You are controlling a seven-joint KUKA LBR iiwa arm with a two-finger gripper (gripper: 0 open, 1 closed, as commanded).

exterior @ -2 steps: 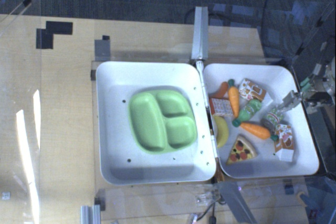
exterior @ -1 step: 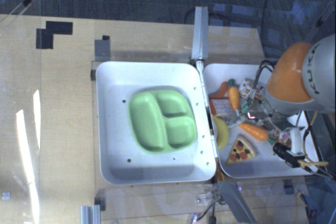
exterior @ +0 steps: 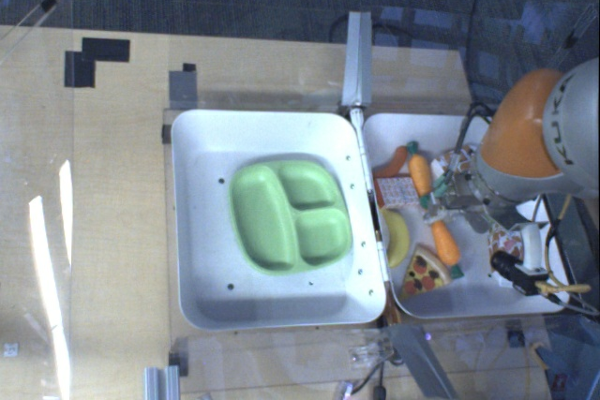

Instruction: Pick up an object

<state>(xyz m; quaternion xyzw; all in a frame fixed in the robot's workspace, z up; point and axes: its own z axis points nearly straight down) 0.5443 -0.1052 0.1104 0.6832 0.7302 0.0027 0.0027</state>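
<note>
The hand (exterior: pixel 454 187) hung low in the right bin (exterior: pixel 469 300), beside two toy carrots (exterior: pixel 419 173); its grip could not be told. A green tray (exterior: pixel 291 215) lay at nine o'clock.

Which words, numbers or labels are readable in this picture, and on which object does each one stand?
"KU": large dark letters on the grey arm, cut off by the picture edge.
Pink box in the right bin: its printed pattern is too blurred to read.
I can read no other text.
</note>
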